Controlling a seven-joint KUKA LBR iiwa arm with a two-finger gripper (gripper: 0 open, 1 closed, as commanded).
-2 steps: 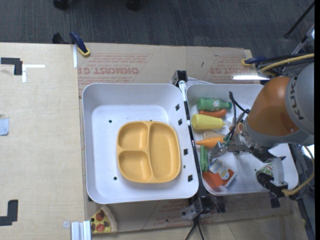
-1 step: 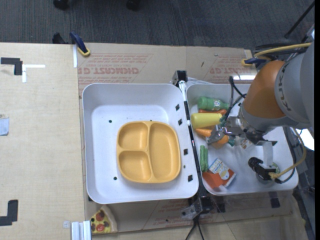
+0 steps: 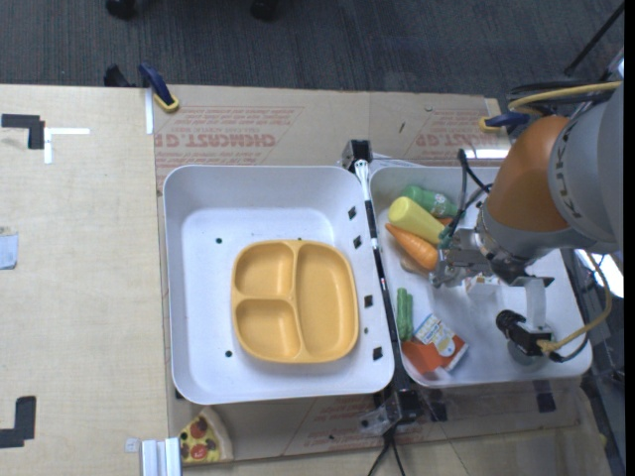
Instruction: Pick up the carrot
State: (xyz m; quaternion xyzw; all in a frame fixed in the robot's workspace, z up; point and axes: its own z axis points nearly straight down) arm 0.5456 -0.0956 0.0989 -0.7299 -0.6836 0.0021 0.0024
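Observation:
The orange carrot [image 3: 413, 247] lies in the right bin [image 3: 556, 365], near its left wall, slanting down to the right. A yellow piece [image 3: 417, 215] rests just above it and a green piece [image 3: 433, 199] behind that. My gripper [image 3: 448, 271] hangs low in the right bin, just right of the carrot's lower end, under the grey arm with its orange band [image 3: 531, 181]. Nothing shows between its fingers. The arm's body hides the bin floor to the right.
The left bin [image 3: 189, 296] holds a yellow three-part plate [image 3: 295, 300]. In the right bin's front lie a green stalk [image 3: 404, 312] and an orange and white packet [image 3: 437, 343]. A pizza toy [image 3: 201, 438] sits on the bench in front of the left bin.

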